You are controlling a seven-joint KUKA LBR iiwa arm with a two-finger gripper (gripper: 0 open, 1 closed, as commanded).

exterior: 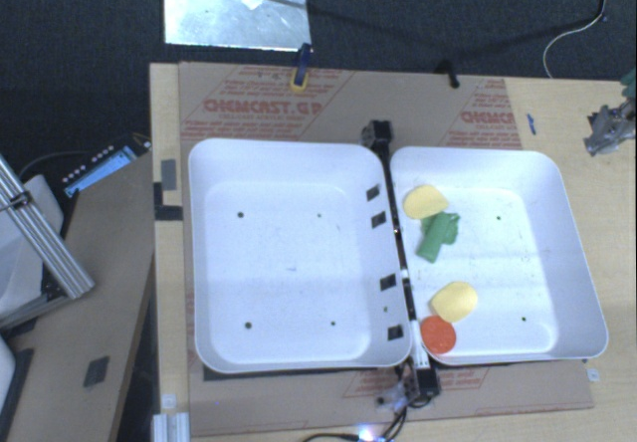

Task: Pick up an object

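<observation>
At the far right edge, well clear of both bins, sits the gripper (609,128), too small to tell whether it is released or clenched. Best target (a judgement): the upper yellow piece (425,200) in the right bin (575,261), just beside the green object (437,236).

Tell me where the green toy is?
The green toy lies in the right bin, near the divider, just below one yellow piece and above another yellow piece.
</observation>
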